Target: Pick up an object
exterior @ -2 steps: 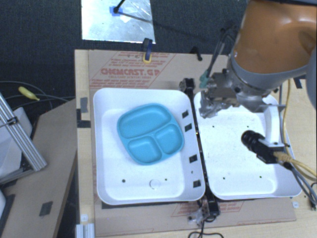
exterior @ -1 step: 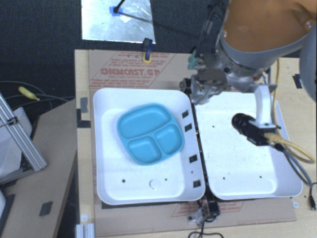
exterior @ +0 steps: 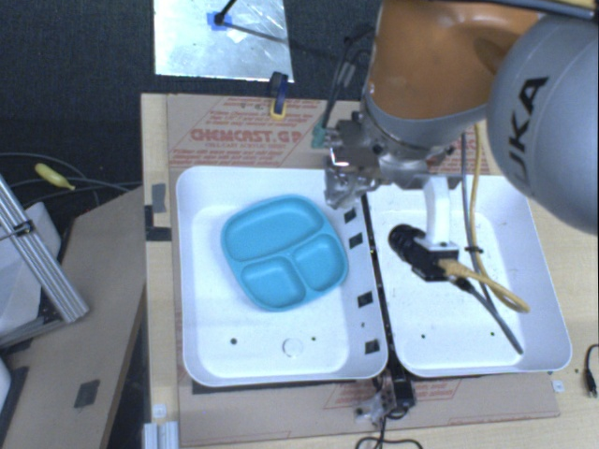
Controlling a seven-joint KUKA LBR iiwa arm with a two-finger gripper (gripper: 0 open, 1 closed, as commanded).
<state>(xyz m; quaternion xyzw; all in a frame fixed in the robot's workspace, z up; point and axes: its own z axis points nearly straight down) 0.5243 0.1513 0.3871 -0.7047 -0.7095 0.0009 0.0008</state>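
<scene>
we see a blue plate [exterior: 284, 264] lying flat in the left bin [exterior: 201, 344], about in the middle and a little toward the far side. it has three compartments, one long one along its far edge and two smaller ones along its near edge, and all three look bare. it sits turned at a slant to the bin walls.

the arm [exterior: 440, 54] comes in from the upper right, and its orange band and grey shell cover the far part of the right bin [exterior: 538, 340]. the gripper [exterior: 342, 193] hangs over the far right corner of the left bin, close to the wall where the two bins meet. it is just beside the plate's far right corner. we cannot tell whether it touches the plate, and we cannot tell whether it is open or closed, as the wrist hides its tip from us. we see nothing held in it.

small black tabs [exterior: 363, 298] run in a row along the left bin's right wall. a faint round mark [exterior: 293, 347] shows on the floor of the left bin near its front wall.

both bins rest on a cardboard sheet [exterior: 234, 134] with red lettering. beyond it lies a silvery sheet [exterior: 220, 26] on the dark floor. a small blue and yellow clamp [exterior: 278, 94] sits at the cardboard's far edge. a metal rail [exterior: 37, 260] leans at the far left.
</scene>
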